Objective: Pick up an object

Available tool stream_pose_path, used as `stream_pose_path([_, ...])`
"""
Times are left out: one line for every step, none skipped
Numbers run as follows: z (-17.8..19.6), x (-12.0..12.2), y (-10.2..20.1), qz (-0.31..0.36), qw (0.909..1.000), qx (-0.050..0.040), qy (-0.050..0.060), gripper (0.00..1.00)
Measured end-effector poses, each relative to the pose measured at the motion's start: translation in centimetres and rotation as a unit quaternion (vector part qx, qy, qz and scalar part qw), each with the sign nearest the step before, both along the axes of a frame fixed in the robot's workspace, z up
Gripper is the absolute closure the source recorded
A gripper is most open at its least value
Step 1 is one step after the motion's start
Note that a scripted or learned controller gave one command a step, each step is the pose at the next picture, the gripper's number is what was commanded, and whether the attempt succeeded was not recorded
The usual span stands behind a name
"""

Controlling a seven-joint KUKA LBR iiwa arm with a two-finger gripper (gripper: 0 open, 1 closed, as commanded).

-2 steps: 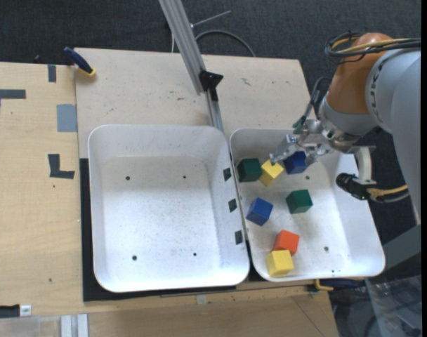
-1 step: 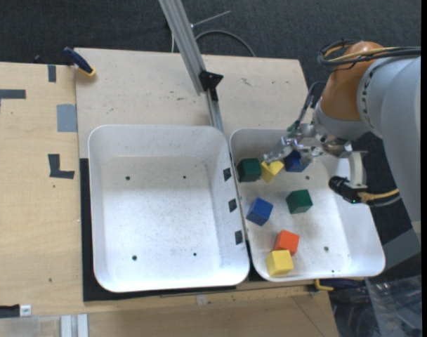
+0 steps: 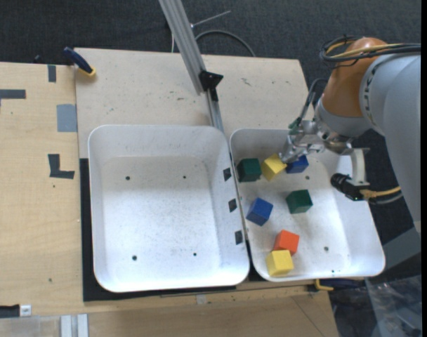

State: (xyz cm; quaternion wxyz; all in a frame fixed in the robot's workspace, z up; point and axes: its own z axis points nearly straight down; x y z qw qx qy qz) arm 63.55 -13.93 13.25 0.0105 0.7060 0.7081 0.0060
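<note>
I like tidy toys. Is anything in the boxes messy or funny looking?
Nothing is broken or spilled. All the blocks lie scattered at odd angles in the right bin. By the gripper, a yellow block and a blue block touch each other.

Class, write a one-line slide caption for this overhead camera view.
KUKA arm's gripper low in the right bin over a blue cube beside a yellow cube; five more cubes lie nearby.

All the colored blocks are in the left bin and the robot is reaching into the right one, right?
Not quite. The camera view shows the blocks, like the orange block and blue block, lying in the right bin, where the gripper reaches.
</note>
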Motion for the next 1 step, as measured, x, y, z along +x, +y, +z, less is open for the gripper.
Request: stream_pose_path([5.27, 0.43, -0.93, 0.0, 1.0, 0.0024, 0.009, 1.0])
